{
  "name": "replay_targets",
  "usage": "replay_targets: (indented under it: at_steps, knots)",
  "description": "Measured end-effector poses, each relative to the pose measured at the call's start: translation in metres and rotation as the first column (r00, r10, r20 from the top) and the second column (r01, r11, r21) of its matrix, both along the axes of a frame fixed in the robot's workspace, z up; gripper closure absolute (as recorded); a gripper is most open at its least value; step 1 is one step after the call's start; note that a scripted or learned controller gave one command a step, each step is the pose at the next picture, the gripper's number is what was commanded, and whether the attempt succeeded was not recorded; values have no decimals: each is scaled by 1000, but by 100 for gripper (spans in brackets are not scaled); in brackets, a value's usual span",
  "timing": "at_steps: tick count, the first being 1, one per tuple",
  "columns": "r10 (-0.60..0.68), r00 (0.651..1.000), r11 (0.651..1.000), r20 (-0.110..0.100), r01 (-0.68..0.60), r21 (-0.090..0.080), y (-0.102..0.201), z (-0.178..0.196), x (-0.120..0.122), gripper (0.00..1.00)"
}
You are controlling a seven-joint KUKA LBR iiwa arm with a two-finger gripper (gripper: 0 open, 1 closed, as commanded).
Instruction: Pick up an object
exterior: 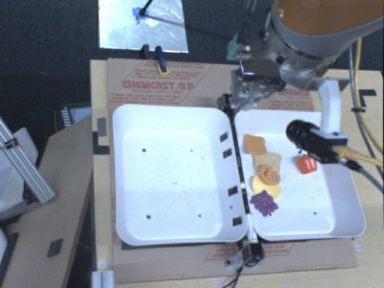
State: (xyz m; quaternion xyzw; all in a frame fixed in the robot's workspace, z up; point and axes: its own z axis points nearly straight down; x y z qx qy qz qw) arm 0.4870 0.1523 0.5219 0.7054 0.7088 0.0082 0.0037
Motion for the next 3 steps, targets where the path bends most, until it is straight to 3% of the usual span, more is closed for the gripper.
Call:
replay_targets:
  at_steps: [1, 2, 3]
  knots:
    - [5, 1000, 1000, -13, -5, -3, 66, 6, 9, 100]
    - [1, 1000, 1000, -12, -1, -5, 83, 14, 45, 100]
    - [-8, 999, 1000, -32, 7, -13, 34, -201, 16, 100]
